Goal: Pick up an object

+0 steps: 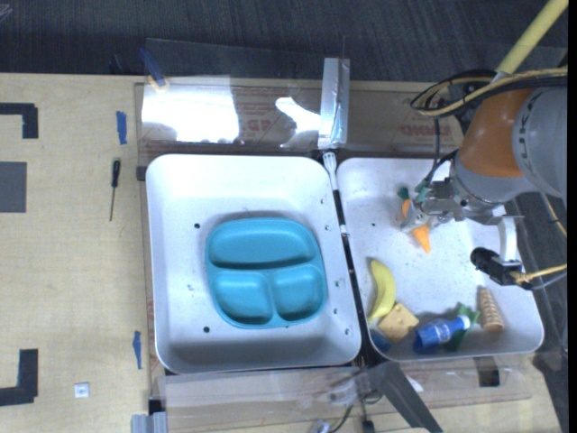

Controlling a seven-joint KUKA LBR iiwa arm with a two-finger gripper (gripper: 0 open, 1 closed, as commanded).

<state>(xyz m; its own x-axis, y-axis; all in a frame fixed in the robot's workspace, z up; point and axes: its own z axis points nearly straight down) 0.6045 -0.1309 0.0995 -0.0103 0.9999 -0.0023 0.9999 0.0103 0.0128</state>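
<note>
One arm bent over right bin; jaws clamped on orange carrot.

Light wood bench, dark carpet floor behind, glare on clear panel.

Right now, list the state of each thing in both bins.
Tray: flat in the left bin, upright.
Banana: lying in the right bin, near its left wall.
Bottle: on its side at the front wall.
Carrot: lying loose under the gripper.
Cone: lying at the right wall.
</note>
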